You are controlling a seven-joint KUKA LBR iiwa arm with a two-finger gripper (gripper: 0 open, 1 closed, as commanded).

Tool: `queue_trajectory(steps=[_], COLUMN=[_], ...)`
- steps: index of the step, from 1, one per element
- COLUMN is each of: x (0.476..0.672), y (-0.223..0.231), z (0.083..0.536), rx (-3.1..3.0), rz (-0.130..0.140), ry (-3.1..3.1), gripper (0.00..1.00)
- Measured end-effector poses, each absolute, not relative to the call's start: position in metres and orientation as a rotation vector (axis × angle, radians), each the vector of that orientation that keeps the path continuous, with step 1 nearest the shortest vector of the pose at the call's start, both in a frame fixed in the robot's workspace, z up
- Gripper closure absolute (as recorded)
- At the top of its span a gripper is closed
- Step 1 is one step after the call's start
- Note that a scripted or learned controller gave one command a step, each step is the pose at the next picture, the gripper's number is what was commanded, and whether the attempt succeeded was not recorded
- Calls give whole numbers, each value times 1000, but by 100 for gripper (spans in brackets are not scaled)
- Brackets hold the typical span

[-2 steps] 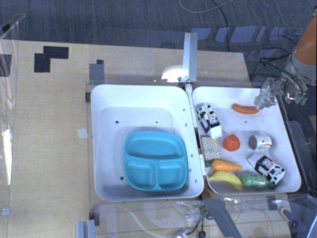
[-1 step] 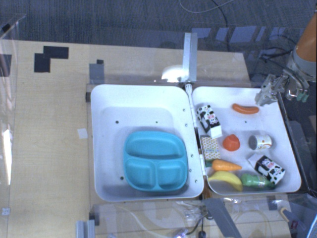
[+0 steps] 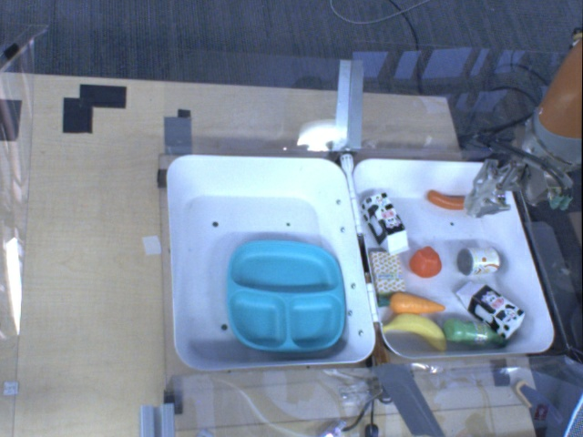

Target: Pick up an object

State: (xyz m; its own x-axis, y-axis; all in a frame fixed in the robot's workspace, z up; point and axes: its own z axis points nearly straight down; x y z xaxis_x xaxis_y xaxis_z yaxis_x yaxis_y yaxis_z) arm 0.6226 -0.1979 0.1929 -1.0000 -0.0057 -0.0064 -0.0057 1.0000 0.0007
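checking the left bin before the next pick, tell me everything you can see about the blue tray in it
The blue tray is a light blue divided plate that looks like smooth plastic, with rounded corners. It has three compartments: one long one across the far side and two smaller ones side by side on the near side, all holding nothing. It lies flat and right side up on the floor of the left white bin, toward the bin's near right part. Apart from the bin floor, nothing touches it.

A sky-blue three-compartment plastic tray [image 3: 286,294] lies in a plain white shallow bin [image 3: 196,203]. Two cow-patterned black-and-white cartons [image 3: 383,218] [image 3: 493,309] accompany a yellow toy banana [image 3: 416,329].
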Motion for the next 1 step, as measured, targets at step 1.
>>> queue_trajectory(steps=[1], x=[635], y=[-169], z=[112], rx=[-198], rz=[3], ry=[3131], gripper=[100])
